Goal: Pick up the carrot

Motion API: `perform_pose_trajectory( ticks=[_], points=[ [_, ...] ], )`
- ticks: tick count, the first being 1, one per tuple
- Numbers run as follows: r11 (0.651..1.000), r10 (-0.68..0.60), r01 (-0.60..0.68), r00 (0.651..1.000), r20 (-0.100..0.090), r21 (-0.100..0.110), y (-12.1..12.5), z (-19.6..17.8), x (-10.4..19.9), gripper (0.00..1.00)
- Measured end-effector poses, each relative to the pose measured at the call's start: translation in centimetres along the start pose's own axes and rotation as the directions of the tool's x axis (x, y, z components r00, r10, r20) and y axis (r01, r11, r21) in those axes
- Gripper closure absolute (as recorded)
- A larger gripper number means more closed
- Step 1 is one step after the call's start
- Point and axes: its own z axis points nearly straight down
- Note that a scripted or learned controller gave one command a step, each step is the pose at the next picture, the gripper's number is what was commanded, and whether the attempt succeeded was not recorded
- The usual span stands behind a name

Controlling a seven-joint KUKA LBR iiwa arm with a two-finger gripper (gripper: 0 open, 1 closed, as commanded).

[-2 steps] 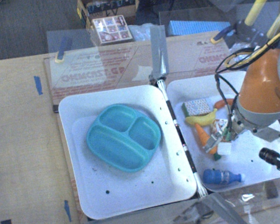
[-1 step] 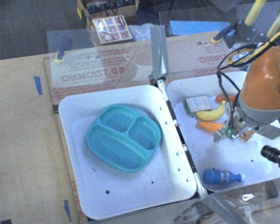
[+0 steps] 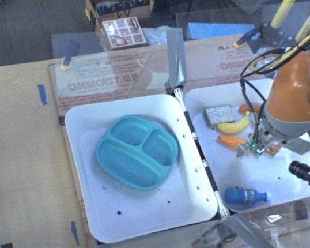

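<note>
The carrot is a short orange piece lying in the right bin, just below a yellow banana. My gripper hangs low over the bin at the carrot's right end, very close to it or touching it. The orange and grey wrist above covers the bin's right part. I see nothing lifted off the bin floor.
A patterned grey block lies above the banana. A blue bottle lies near the right bin's front edge. Small orange pieces show beside the gripper. A blue divided plate sits in the left bin.
</note>
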Motion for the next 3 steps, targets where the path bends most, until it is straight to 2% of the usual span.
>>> perform_pose_trajectory(
  ticks=[1,2,3],
  points=[
    [0.998,-0.052,0.053,0.998,-0.028,0.027,2.6,3.1,-0.5,0.00],
    [0.998,-0.050,0.051,0.998,-0.024,0.023,2.7,2.1,-0.7,1.00],
    [0.999,-0.049,0.049,0.999,-0.021,0.020,2.7,1.1,-0.8,1.00]
  ],
)
